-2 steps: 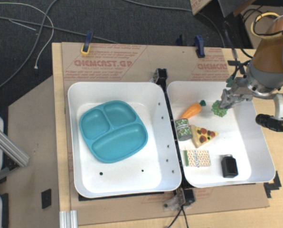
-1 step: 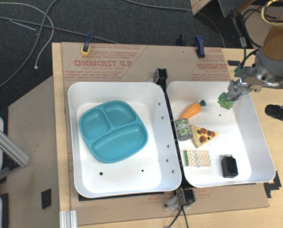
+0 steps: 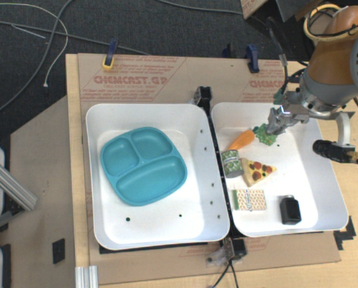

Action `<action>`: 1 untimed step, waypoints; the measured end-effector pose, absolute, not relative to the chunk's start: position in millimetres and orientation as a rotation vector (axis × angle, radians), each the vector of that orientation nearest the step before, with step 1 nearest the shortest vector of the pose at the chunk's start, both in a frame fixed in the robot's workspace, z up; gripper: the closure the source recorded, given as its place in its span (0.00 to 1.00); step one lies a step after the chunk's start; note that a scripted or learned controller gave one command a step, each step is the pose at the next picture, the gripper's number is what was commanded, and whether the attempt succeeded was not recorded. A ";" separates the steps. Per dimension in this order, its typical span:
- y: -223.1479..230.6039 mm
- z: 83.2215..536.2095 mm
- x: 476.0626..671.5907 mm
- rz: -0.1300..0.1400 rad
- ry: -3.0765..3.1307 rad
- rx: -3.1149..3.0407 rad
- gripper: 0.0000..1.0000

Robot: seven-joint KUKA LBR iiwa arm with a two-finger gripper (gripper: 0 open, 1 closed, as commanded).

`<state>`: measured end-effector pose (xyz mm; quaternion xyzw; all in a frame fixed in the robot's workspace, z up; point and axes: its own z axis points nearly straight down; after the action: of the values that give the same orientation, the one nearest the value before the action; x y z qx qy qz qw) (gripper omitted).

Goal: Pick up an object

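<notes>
The pincer (image 3: 279, 120) is hanging low over the far part of the right bin (image 3: 323, 185), right at the leafy green end of the toy carrot (image 3: 248, 138). Its metal fingers are pointing down and toward the carrot's green top, but whether they are spread or closed, and whether they are touching the greens, cannot be told from this slanted view.

The carrot is lying flat on the bin floor near the divider between the two bins. Its long axis is running diagonally — the orange tip is pointing toward the left bin and slightly toward the near edge, while the green top is pointing toward the arm, up and to the right.

Just nearer the camera, a small green can (image 3: 230, 162) is lying beside a pizza slice toy (image 3: 257, 171). Closer still, a patterned flat packet (image 3: 249, 200) is resting near a small black block (image 3: 290, 210).

In the left bin (image 3: 107, 221), a teal divided plate (image 3: 144, 165) is sitting alone — tilted a little against the bin's sides.

Both bins are resting on the cardboard-covered worktop (image 3: 77, 161).
</notes>
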<state>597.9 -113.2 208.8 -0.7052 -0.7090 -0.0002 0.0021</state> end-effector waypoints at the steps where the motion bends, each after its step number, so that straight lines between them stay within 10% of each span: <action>1: -64.8 221.3 589.0 -0.003 -2.225 -2.212 1.00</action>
<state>589.0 -64.8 221.3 -0.7050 -0.7092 -0.0008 0.0018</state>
